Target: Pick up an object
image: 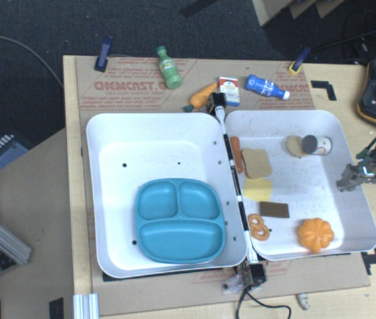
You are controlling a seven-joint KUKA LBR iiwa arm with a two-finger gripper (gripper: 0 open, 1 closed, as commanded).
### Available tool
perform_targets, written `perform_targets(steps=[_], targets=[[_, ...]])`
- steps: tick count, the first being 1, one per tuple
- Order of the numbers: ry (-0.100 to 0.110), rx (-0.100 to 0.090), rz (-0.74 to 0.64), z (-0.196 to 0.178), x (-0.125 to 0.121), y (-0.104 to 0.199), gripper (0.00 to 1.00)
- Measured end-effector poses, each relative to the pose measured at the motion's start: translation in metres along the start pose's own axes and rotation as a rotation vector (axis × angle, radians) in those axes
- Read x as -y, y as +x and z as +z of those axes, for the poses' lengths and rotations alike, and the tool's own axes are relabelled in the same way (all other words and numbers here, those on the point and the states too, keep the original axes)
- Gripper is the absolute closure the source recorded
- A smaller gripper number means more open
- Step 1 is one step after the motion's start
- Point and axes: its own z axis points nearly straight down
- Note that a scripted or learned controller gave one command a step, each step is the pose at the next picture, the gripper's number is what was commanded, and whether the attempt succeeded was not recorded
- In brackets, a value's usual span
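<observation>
at the near edge of the right bin (301,185), an orange pumpkin toy (315,234) sits in the near-right corner. a pretzel (258,226) lies near the dividing wall, to the pumpkin's left. just behind the pretzel is a brown block (274,210), then a yellow cheese slice (258,190), then a bread slice (256,163); the cheese and bread touch or overlap. a sausage (236,155) lies along the dividing wall beside the bread. a can (305,145) lies on its side toward the bin's far end, apart from the rest.

the left bin (108,145) holds 1 blue plate (179,219) with 3 compartments, in its near half.

the gripper (354,176) is over the right bin's right rim, about mid-length, well apart from the pumpkin and the can. cannot tell if it is apart or together; too small and blurred.

behind the bins on the bench (82,178): a green bottle (169,68), a carrot (203,96), a small carton (228,90), and a blue bottle (266,87) on its side.
</observation>
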Motion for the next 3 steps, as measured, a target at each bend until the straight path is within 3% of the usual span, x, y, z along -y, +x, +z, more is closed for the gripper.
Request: perform_targets(steps=[1,2,3], targets=[[-0.003,0.001,-0.002,0.009,-0.066,0.041,1.00],[-0.001,0.000,-0.002,-0.028,-0.039,0.085,1.00],[0.000,0.000,-0.001,-0.028,-0.039,0.085,0.00]])
